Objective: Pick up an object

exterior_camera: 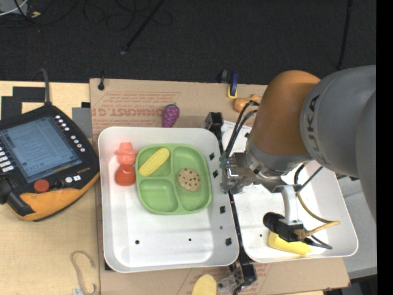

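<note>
We see our pincer (293, 231) low in the right bin (344, 208), its black fingers (279, 225) lying against a banana (291, 245) just below them. We cannot tell whether they are spread or pinching it. Far to its left, in the left bin (159, 251), sits a green tray (174, 179) holding corn (153, 161) and a cookie (189, 179); a red figure (125, 164) stands beside the tray's far side.
</note>
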`<state>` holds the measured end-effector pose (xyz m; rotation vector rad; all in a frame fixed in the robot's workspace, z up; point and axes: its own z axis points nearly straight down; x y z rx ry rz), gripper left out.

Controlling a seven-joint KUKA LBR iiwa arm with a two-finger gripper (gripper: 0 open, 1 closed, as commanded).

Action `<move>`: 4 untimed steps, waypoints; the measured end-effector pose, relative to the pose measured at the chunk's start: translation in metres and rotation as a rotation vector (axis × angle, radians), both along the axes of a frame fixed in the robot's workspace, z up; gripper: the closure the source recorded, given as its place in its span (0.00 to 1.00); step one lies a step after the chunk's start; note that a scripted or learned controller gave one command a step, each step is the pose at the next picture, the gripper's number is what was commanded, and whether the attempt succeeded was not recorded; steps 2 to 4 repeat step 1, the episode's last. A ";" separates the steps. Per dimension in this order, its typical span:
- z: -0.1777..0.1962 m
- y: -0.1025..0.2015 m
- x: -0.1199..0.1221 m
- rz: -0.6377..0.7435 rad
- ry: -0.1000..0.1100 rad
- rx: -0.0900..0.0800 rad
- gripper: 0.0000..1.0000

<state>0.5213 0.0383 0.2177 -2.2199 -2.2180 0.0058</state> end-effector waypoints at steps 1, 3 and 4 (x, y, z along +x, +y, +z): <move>0.013 0.004 0.007 0.001 -0.003 0.001 1.00; 0.013 0.004 0.007 0.001 -0.003 0.001 1.00; 0.013 0.004 0.007 0.001 -0.003 0.001 1.00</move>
